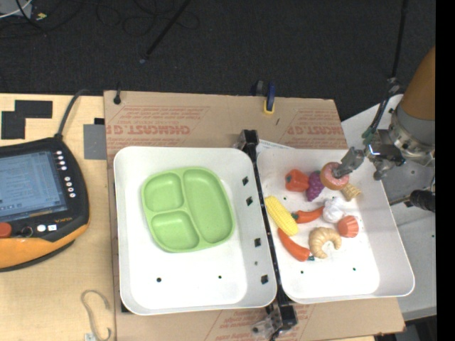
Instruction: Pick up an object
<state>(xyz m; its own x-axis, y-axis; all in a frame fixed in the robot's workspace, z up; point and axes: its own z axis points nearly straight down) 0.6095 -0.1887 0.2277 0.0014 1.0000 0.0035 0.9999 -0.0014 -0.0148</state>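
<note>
Tool [350,163] low over upper right of right bin [387,279], just beside pink donut [333,177], perhaps touching; open or clenched, cannot tell. Donut lying in bin among toy food: red pepper [296,180], purple grapes [313,186], yellow corn [281,214], carrot [293,245], croissant [323,240], white garlic [333,209]. Left bin [142,290] holding green divided plate [188,209]. Handheld control pendant [35,197] at counter's left.

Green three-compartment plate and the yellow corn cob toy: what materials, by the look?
Green three-compartment plate: likely moulded plastic, satin finish, uniform colour, rounded dividers. Yellow corn cob toy: probably plastic or rubber, smooth, saturated colour; too small to tell which.
</note>
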